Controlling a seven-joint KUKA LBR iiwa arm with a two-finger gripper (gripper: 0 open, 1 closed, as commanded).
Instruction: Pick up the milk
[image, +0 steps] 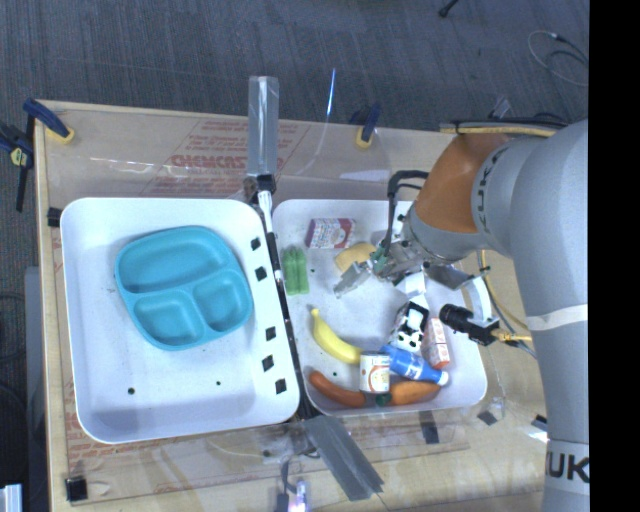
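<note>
Overhead cam. Got the pincer (350, 279) low in the right bin (470, 385), pointing toward the divider. Can't tell whether it's apart or together from this angle, and can't make out anything clamped in it.

Spotted the milk (375, 373), a small white carton, well off from the pincer toward the near wall of the bin, standing between a yellow banana (333, 338) and a blue-and-white bottle (415, 365). Not touching the pincer at all.

Just beside the pincer on the far side: a pale yellow chunk (351, 256), then a red-and-white box (328, 233) beyond that. Past the tip, by the divider, a green block (295, 270). Way over in the left bin (90, 400), a blue divided tray (183, 285).
</note>
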